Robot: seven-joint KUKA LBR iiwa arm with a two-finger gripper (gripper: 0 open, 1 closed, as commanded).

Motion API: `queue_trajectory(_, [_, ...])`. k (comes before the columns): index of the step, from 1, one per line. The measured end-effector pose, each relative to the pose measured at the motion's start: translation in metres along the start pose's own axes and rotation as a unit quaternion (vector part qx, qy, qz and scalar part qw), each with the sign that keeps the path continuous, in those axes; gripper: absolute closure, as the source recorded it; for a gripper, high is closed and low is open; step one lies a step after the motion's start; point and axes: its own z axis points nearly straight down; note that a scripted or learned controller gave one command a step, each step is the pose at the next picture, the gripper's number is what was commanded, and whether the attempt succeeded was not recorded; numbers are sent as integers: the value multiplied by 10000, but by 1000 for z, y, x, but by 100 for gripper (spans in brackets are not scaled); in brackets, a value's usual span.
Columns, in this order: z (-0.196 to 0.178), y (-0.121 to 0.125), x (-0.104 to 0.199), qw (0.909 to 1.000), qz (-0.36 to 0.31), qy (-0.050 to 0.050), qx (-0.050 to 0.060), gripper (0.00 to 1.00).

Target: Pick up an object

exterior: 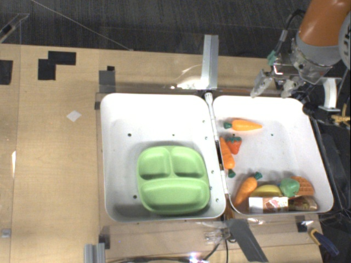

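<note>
My gripper [272, 87] hangs over the far edge of the right bin [290, 141], open, with nothing between its two fingers. Below it in that bin a toy carrot [245, 125] lies sideways near the back. A second carrot [226, 154] and a small red strawberry-like piece [235, 141] rest against the left wall. At the front lie a third carrot [245, 188], a banana [266, 190], a green vegetable [289, 187], a bread-like piece [304, 186] and a white box [268, 204].
The left bin [120, 125] holds a green divided plate [173, 177]. A metal post [210, 62] stands behind the divider between the bins. Cables and hardware crowd the right side beyond the right bin.
</note>
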Motion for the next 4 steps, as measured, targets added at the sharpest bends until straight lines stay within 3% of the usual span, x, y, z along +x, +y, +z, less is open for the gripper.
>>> queue_trajectory(1, [154,-29,-3,9996,-290,2,12,0])
queue_trajectory(2, [192,-13,-27,9991,-424,-12,-43,0])
queue_trajectory(3, [189,-121,-4,9999,91,4,-50,0])
queue_trajectory(4, [176,-117,0,9999,69,24,-94,100])
